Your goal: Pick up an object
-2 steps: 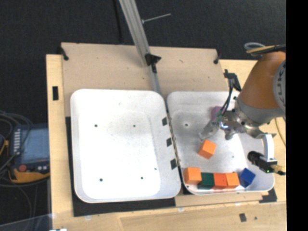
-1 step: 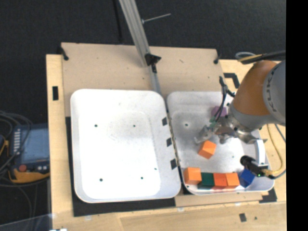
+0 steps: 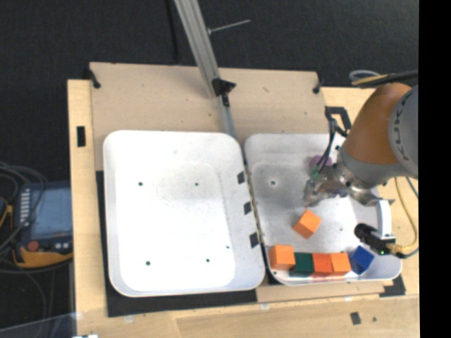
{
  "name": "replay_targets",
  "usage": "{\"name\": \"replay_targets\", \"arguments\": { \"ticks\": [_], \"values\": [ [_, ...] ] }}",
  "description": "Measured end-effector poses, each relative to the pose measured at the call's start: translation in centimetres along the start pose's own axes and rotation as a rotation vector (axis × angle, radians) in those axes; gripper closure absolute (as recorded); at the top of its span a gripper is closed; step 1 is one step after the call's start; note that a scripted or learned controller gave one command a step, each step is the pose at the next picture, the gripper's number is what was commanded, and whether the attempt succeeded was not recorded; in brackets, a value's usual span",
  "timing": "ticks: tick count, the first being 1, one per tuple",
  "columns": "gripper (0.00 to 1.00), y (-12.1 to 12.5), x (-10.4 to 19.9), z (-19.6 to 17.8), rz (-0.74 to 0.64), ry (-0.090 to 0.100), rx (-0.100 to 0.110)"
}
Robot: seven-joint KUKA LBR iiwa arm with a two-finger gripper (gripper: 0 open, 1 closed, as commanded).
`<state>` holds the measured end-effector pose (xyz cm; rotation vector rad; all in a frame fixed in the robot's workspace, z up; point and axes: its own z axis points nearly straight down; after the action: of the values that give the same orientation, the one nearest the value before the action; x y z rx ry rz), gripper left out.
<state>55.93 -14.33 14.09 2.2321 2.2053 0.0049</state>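
Overhead slanted view of the surface (image 3: 176, 97) with two shallow white bins side by side. The left bin (image 3: 173, 210) lies at 9 o'clock of the right bin (image 3: 282, 160). The grey arm with its orange band (image 3: 373, 129) enters from 3 o'clock and carries the tool (image 3: 315, 189) low over the middle of the right bin.

The tool's tip is small and partly merged with wrist hardware and cables; whether it is open or closed cannot be told, and no object can be seen in its grasp.

Candidate objects: a lone orange block (image 3: 307, 224), tilted on the bin floor, sits just at 6 o'clock of the tool, close by but apparently apart from it. Along the bin's 6 o'clock wall runs a tight row: an orange cube (image 3: 283, 256), a green cube (image 3: 304, 263), two more orange cubes (image 3: 323, 263) (image 3: 340, 262), and a blue cube (image 3: 361, 258) at its 3 o'clock end.

Risks, as judged from this arrangement: the lone block is rotated relative to the bin walls, so a descent not aligned to its faces could catch a corner and push it aside rather than grip it. The row is packed against the wall, leaving little clearance for entry; an attempt there could jam against the rim or disturb neighbouring cubes.
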Motion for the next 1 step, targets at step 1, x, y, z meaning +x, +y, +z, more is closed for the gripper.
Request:
{"name": "replay_targets", "arguments": {
  "ticks": [1],
  "values": [
    [1.00,0.21,-0.20,-6.47,-0.013,-0.002,-0.003]
  ]
}}
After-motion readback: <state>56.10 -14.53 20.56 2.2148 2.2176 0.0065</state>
